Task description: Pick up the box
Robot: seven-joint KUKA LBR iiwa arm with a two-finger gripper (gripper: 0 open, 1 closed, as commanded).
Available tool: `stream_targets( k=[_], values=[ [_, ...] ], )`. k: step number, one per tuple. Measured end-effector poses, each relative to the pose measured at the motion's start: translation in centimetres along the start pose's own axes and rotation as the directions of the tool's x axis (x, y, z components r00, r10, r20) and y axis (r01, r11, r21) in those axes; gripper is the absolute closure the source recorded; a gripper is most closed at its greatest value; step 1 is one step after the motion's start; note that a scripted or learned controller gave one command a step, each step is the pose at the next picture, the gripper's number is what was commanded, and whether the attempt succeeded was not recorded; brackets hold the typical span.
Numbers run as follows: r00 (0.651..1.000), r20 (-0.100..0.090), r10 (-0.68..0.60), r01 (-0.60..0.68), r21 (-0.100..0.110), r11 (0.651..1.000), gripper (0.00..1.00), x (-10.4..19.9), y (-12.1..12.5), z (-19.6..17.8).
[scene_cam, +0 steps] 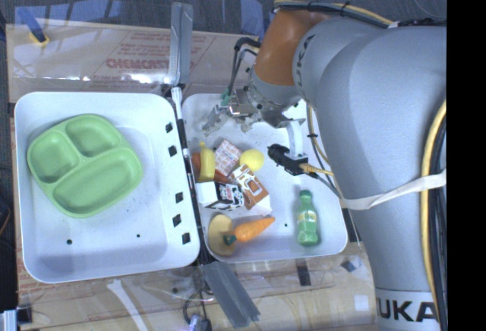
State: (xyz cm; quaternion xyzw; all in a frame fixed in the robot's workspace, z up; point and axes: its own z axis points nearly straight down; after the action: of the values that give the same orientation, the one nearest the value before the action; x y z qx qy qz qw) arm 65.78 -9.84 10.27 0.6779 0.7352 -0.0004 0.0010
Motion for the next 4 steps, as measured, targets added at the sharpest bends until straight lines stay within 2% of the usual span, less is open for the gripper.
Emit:
stream_targets(
  k=[4],
  values=[
    [1.000, 0.000, 0.000, 0.000, 0.000, 1.000, 0.00, 0.00, 0.00, 0.00]
  ],
)
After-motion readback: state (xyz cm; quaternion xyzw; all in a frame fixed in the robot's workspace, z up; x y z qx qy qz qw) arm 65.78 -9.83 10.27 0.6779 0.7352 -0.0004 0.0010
